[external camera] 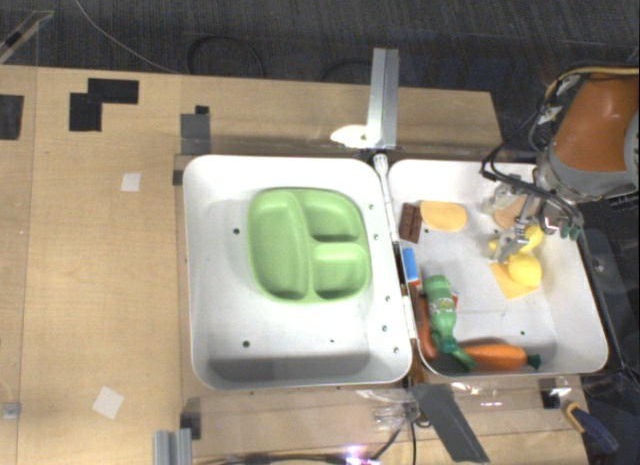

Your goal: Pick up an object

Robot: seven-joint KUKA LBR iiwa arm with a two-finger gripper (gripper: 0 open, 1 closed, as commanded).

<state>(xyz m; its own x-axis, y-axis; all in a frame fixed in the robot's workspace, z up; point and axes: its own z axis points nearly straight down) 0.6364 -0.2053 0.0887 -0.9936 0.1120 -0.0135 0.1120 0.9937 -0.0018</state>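
Note:
My gripper hangs low over the right part of the right bin, below the arm's orange band. It is right above a yellow rounded piece that lies on a flat yellow slice. A bit of yellow shows beside the gripper's tip; whether it is gripped is unclear. A pale tan piece lies partly under the wrist. Further left in this bin are an orange-yellow disc, a brown block, a blue stick, a green and orange toy and a carrot.
The left bin holds a green divided plate. A metal post stands behind the wall between the two bins. Black cables hang near the wrist. Bare wooden bench spreads to the left.

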